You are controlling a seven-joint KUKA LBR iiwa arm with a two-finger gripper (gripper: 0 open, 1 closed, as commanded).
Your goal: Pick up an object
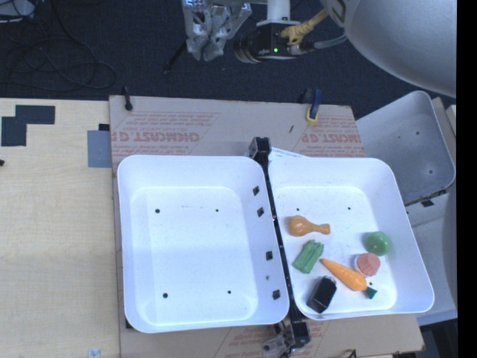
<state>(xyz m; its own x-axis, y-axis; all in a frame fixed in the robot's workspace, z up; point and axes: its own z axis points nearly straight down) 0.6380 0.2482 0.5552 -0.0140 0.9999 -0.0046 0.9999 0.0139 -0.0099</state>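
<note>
The right bin point(387, 181) holds several small items near its front. An orange drumstick-shaped toy point(308, 227) lies left of centre, with a green ridged piece point(308, 256) just below it. An orange carrot point(344, 274) lies slanted beside a black block point(322, 294). A green round toy point(377, 242) and a pink round one point(367, 265) sit at the right. My gripper point(211, 32) hangs high at the top of the view, beyond the far edge of the bench and well away from both bins.
The left bin point(134, 200) sits beside the right one, joined by a black divider strip point(270, 230). Both rest on a cardboard sheet point(186, 129). Cables lie on the dark floor at the top left. A grey panel point(417, 140) stands at the right.
</note>
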